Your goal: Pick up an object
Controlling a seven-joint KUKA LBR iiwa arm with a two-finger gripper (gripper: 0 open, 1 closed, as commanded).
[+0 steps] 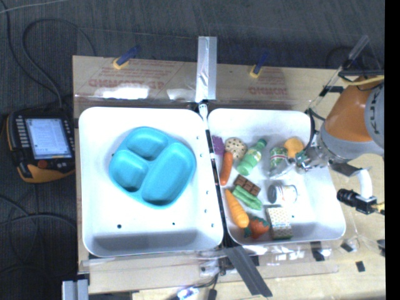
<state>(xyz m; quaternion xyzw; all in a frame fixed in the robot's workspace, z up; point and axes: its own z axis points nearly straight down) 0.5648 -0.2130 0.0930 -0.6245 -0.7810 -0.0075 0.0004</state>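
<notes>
Gripper (299,161) crowds right bin's (325,227) far-right corner.

A dark grey carpeted floor (125,17) is seen around a pale wooden bench (294,80). Thin black cables (37,30) are laid in loops across the carpet at upper left. A black and orange handheld control pendant with a lit screen (40,144) is placed left of the bench. Even, diffuse lighting is noted.

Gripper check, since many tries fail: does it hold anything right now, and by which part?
Cannot be told. The gripper sits low in the right bin beside a clear cup and an orange, with no object seen in it.
</notes>
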